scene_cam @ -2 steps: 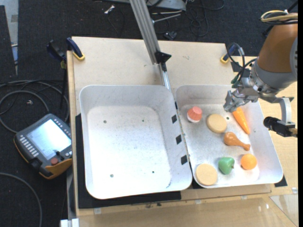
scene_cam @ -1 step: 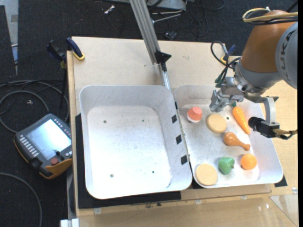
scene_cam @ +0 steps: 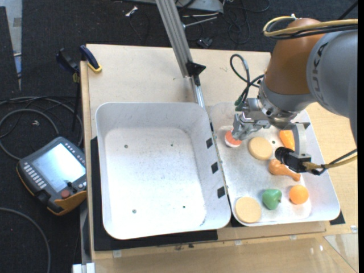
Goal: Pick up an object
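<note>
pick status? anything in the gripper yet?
Done: the arm has reached into the right bin, and the gripper sits low by the red-and-white piece at the bin's left edge. In hand: nothing visibly gripped. Left: grasp and lift; the tan discs, green piece and orange ball lie untouched.

**Item count, both bins**

White bins (scene_cam: 151,169): two, side by side on the table (scene_cam: 142,75); tan round discs: two, one (scene_cam: 260,148) mid-bin, one (scene_cam: 248,209) at the near rim; green piece (scene_cam: 272,198): one; orange ball (scene_cam: 298,194): one; orange wedge (scene_cam: 287,138): one, partly hidden; orange-brown elongated piece (scene_cam: 280,168): one; red-and-white round item (scene_cam: 232,139): one, partly hidden.
</note>
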You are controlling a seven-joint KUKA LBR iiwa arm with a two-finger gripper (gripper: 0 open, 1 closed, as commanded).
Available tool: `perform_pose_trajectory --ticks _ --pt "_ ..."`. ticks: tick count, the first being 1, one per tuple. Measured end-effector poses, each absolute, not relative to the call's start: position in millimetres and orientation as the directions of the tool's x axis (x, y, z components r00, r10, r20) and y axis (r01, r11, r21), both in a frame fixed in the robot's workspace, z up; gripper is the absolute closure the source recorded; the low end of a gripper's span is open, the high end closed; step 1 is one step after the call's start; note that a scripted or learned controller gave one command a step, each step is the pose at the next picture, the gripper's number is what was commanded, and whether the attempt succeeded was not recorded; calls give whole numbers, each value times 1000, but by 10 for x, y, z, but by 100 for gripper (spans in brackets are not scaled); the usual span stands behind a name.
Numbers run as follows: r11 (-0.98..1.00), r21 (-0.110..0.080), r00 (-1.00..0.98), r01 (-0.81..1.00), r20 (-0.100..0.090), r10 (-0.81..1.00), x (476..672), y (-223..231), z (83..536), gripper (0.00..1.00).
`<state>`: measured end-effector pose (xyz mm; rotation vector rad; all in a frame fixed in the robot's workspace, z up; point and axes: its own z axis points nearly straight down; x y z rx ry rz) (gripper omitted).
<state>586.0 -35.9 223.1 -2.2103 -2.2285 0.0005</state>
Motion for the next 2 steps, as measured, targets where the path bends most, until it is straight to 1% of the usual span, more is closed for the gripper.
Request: perform_pose_trajectory --ticks 1,2 --pt "8 -2 -8 1000 2 1000 5653 173 2297 100" --pt "8 -2 -8 1000 1 1000 5562 603 2286 100"
